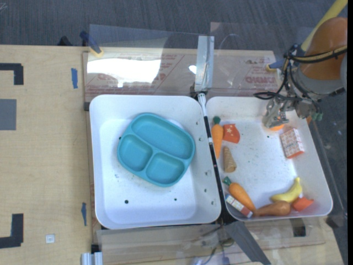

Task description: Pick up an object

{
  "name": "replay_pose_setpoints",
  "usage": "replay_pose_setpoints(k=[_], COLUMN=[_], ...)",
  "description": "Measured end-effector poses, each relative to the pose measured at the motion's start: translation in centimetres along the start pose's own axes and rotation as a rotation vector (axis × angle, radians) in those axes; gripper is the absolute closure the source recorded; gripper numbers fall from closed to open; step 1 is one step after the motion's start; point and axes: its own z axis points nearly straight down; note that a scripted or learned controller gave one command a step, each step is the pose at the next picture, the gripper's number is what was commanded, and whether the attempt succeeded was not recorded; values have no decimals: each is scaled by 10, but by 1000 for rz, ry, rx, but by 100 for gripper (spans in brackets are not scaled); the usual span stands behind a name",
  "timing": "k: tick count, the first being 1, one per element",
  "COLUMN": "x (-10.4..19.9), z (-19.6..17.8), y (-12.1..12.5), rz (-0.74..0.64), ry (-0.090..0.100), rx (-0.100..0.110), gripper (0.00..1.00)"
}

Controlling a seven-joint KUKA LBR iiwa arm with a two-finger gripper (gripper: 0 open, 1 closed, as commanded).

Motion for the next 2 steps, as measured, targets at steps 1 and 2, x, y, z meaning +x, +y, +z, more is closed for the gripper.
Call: replay_pose_setpoints(k=[1,2], x=[1,8], z=[2,27], y=[0,-8], rz=[0,93], ry=[6,30], rx=[-2,-9], gripper=[0,0])
